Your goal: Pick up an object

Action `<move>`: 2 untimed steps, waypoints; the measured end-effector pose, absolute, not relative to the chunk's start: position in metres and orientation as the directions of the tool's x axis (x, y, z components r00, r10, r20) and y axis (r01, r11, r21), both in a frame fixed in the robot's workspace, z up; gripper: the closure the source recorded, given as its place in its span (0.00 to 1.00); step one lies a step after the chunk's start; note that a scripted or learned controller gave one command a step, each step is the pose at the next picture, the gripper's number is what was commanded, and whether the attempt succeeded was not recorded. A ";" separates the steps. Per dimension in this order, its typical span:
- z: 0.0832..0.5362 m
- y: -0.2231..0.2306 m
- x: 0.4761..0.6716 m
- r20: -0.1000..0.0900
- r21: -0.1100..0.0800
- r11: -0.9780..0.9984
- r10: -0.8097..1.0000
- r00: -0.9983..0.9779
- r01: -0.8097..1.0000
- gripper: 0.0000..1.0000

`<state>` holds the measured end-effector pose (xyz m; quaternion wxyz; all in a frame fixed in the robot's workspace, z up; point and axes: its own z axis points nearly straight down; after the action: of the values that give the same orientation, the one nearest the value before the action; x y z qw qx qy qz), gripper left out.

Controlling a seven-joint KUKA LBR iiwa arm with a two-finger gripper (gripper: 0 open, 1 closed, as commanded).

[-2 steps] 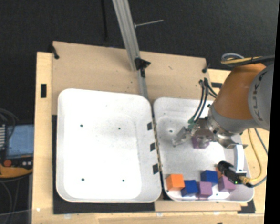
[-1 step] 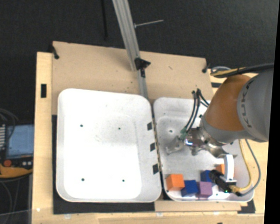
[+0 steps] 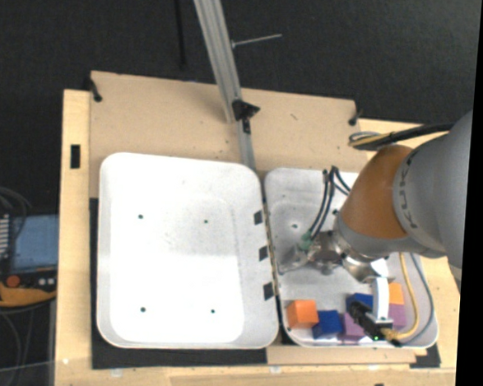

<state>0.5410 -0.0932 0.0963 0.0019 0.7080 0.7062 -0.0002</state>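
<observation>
Orange block (image 3: 303, 313) sits squarish, no clear long axis; end effector (image 3: 315, 255) grip state unclear.

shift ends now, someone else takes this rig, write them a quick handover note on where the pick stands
Tool: low in the right bin, under the arm's wrist; its tip is hidden, so grip state cannot be told.
Things: orange block, blue block and purple block lie along the right bin's near edge. The left bin sits beside it.
Done: nothing seen lifted.
Left: grasp one block and raise it.
</observation>
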 end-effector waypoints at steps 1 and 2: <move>0.109 -0.093 0.542 0.000 0.006 -0.011 1.000 0.011 1.000 1.00; 0.153 -0.100 0.543 -0.001 0.006 -0.008 1.000 0.008 1.000 1.00</move>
<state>0.5430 -0.0996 0.1534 0.0024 0.7101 0.7041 0.0018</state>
